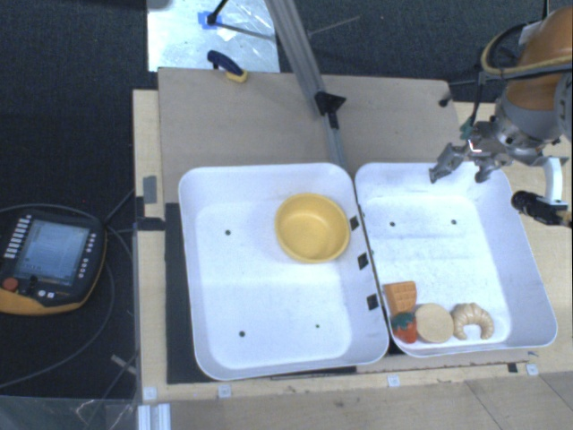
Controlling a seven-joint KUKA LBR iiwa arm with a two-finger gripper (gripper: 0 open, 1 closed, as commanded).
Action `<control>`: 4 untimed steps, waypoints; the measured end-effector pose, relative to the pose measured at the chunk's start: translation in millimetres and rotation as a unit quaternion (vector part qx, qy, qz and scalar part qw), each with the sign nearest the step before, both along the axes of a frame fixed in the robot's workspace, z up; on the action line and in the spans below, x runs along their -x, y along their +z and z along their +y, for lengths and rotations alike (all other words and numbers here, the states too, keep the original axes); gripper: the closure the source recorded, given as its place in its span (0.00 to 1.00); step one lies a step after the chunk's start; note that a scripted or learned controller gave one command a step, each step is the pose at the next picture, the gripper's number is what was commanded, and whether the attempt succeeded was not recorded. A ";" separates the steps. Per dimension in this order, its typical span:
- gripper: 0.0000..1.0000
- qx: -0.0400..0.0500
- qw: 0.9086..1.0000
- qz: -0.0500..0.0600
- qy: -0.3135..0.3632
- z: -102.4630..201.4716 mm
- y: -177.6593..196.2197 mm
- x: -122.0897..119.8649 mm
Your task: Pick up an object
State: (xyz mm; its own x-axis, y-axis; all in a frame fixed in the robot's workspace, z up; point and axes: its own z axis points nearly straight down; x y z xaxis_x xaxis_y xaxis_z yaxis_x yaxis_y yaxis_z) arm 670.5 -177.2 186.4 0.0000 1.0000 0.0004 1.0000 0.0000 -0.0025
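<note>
Above the far rim of the right bin, the gripper is hanging with its two fingers spread apart and nothing between them. At the near end of that bin, four small things are lying close together: an orange block, a red and green toy strawberry touching it, a round tan disc just beside, and a croissant at the right end of the row. All four are sitting well apart from the gripper. A yellow bowl is resting upright in the left bin, near its far right corner. On the dark floor to the left, a control pendant is lying with its screen facing up; any writing on it is too small to read, and no label on the bins or objects is showing legibly.
</note>
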 end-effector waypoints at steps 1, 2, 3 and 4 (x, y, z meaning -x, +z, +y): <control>0.00 0.000 1.000 0.000 0.000 -4.0 -42.6 -1.1; 1.00 0.001 1.000 -0.003 0.001 -4.1 -29.3 -2.5; 1.00 0.001 1.000 -0.004 0.001 0.0 33.7 -4.2; 1.00 0.001 1.000 -0.003 0.000 -0.1 65.0 -4.9</control>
State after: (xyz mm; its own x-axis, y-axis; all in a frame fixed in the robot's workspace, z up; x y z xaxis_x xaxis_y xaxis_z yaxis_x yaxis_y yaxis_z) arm 675.4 -177.3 251.4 -0.0008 1.0000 -0.0008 1.0000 0.0008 0.0036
